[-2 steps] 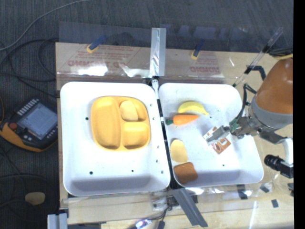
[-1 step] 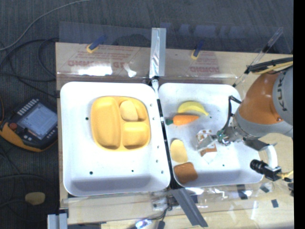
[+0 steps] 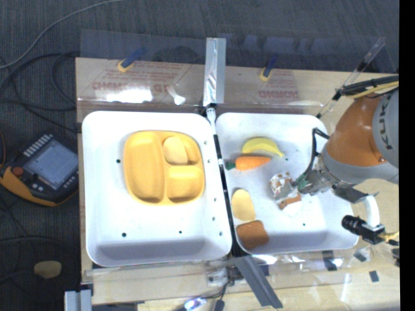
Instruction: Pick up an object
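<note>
The grey KUKA arm with its orange band (image 3: 363, 135) rises highest toward the lens, reaching in from the right over the edge of the right shallow white plastic bin (image 3: 305, 232). Its two-finger gripper (image 3: 303, 184) is down low inside that bin, toward its right side, and it is too dark and small to tell how wide it stands or whether it grips anything. Just left of the gripper, touching it or very nearly so, lies a small white-and-brown lumpy object (image 3: 279, 185), and just below that a small white piece with an orange edge (image 3: 290, 203). Further up the same bin a yellow curved banana-shaped toy (image 3: 262, 147) lies against an orange carrot-shaped toy (image 3: 251, 162), the carrot just below the banana and pointing toward the bin's left wall. Along that left wall, lower down, a pale yellow oval piece (image 3: 243, 204) sits just above a brown loaf-shaped block (image 3: 252, 234) in the bin's near left corner. The left shallow white plastic bin (image 3: 104, 232) holds a yellow moulded tray with three compartments (image 3: 146, 167), one long one on the left and two smaller on the right. A strip of shiny metal (image 3: 214, 70) stands up behind the seam between the bins. On the dark carpet well to the left of the bench rests a handheld control pendant with a grey screen and orange casing (image 3: 42, 167).
</note>
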You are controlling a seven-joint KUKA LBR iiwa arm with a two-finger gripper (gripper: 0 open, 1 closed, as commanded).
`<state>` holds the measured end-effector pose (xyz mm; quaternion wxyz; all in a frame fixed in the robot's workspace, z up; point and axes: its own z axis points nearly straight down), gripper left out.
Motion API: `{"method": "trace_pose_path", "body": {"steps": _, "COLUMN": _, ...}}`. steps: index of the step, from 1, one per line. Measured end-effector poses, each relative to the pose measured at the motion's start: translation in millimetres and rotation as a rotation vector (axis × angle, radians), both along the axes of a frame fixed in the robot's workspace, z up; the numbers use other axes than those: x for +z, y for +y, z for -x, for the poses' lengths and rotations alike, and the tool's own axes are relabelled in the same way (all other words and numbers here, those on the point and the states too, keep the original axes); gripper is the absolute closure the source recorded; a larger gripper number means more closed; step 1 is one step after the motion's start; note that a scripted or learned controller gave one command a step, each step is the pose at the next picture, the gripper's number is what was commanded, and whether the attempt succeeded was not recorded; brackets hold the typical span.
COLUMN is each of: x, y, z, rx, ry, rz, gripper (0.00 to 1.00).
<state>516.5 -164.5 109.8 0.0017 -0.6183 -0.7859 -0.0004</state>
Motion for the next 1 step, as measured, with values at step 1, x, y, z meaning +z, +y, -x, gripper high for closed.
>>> {"method": "trace_pose_path", "body": {"steps": 1, "x": 136.9, "y": 55.6, "z": 22.1, "rx": 0.172, "ry": -0.001, "rz": 0.002, "gripper": 1.0}}
